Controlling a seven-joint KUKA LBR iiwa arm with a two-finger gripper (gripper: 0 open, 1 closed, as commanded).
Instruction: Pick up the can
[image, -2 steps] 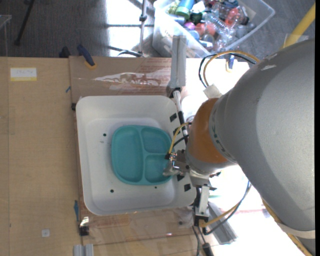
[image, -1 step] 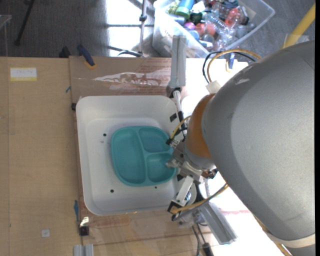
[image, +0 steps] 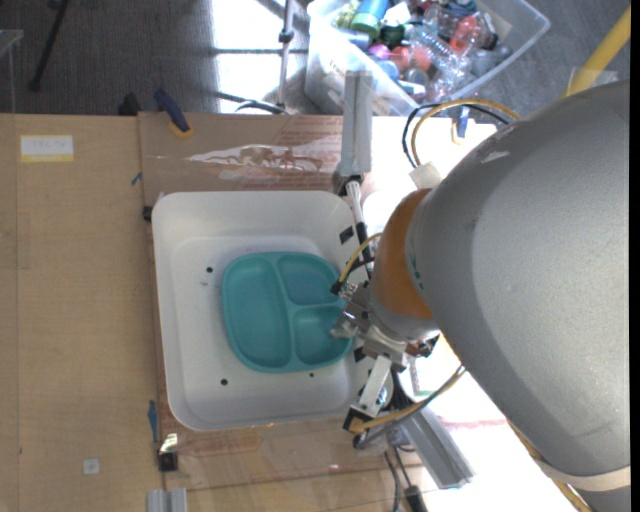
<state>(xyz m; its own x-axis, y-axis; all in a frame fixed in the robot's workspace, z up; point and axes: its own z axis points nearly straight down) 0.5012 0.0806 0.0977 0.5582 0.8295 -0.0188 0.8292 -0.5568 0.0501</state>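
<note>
While the can is lying somewhere I cannot tell, perhaps under the grey arm (image: 540, 280) that is blocking everything behind the gripper (image: 352, 318), the approach step is looking like the one in hand. The gripper is hanging over the near edge of a teal divided plate (image: 275, 310) in the white bin (image: 185, 230) ahead of it; apart or together, I cannot tell. Next it is needing a line onto the can before any descent.
</note>
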